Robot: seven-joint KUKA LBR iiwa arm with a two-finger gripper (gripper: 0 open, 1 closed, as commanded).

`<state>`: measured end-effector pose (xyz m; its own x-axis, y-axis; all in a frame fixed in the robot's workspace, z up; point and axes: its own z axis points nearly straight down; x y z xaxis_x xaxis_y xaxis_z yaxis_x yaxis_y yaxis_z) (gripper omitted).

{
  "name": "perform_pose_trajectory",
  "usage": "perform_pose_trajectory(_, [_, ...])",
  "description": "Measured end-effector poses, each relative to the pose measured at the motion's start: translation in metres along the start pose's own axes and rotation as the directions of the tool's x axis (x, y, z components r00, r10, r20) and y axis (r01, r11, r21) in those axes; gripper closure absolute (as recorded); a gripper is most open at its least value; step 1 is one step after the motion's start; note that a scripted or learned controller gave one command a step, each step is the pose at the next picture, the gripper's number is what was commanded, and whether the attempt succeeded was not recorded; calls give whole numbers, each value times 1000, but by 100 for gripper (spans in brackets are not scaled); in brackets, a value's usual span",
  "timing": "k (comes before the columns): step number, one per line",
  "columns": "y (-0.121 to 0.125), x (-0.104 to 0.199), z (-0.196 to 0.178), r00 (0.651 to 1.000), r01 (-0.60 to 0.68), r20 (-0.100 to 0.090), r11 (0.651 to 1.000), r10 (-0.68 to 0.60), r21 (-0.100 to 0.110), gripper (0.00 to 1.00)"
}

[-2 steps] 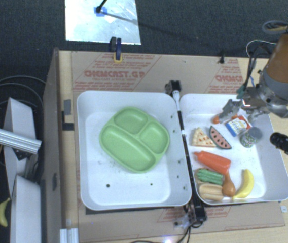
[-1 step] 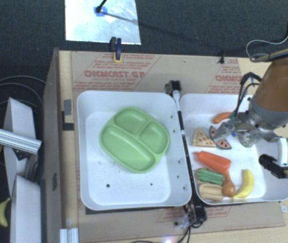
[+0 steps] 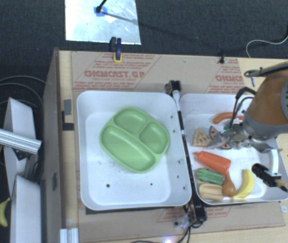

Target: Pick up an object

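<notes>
I am lowering the tool (image 3: 224,138) into the right bin (image 3: 265,199) beside the pizza slice (image 3: 201,136), cannot tell its opening or any hold, and am judging that centring over one item, clear of carrot (image 3: 214,160) and sausage (image 3: 224,117), is giving the best grasp.

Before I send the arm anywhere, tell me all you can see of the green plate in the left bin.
The green plate is a pale green, smooth, plastic-looking tray with rounded corners and three compartments: one long one along its lower left side and two smaller ones on its upper right. It lies flat, right side up, turned at a slant, about mid-floor of the left bin. Nothing lies in its compartments and nothing else touches it. The gripper is over in the right bin, well apart.
</notes>
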<state>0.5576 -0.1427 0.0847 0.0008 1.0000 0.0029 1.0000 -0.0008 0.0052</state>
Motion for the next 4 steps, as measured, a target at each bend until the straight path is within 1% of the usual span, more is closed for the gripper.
perform_pose_trajectory(1, [36,-10,-5,1000,7,3,1000,-7,-4,0])
perform_pose_trajectory(2, [37,-8,-17,1000,7,1,1000,-7,-10,100])
perform_pose_trajectory(3, [50,41,-22,1000,9,2,1000,-9,3,100])
perform_pose_trajectory(4, [10,116,-121,1000,12,0,1000,-12,0,100])
